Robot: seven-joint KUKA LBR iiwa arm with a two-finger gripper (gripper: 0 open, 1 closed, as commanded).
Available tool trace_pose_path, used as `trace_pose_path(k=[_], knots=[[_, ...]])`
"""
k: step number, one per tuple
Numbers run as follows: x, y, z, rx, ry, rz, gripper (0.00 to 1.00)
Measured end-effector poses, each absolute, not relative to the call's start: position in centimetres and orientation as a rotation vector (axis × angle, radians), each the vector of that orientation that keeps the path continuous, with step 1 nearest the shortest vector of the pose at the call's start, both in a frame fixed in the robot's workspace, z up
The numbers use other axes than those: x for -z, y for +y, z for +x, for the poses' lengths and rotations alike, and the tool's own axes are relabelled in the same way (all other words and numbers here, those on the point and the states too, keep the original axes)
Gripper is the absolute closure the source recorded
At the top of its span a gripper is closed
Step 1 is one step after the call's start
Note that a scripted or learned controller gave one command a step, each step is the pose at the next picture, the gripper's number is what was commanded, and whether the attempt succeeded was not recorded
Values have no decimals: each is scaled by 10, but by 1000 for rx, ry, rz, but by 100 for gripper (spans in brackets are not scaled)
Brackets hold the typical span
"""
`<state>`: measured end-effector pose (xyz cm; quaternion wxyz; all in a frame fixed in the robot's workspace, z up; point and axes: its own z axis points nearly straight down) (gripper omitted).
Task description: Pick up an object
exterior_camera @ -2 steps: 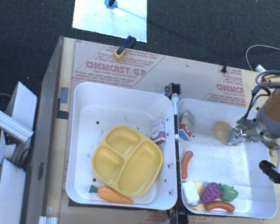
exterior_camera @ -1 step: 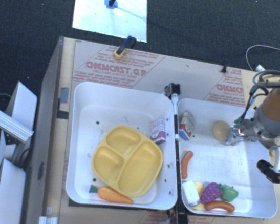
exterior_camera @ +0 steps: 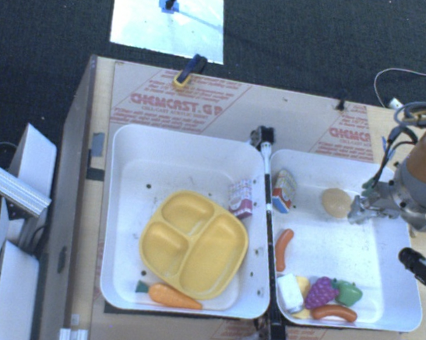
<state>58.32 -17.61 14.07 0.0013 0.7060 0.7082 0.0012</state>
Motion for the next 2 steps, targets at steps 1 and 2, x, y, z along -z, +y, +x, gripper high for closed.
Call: trace_pose_path(k=[1,2], knots=[[-140,-176,583,-2,2223,2217,0],[-83,-151,669,-1,2227,2217,0]])
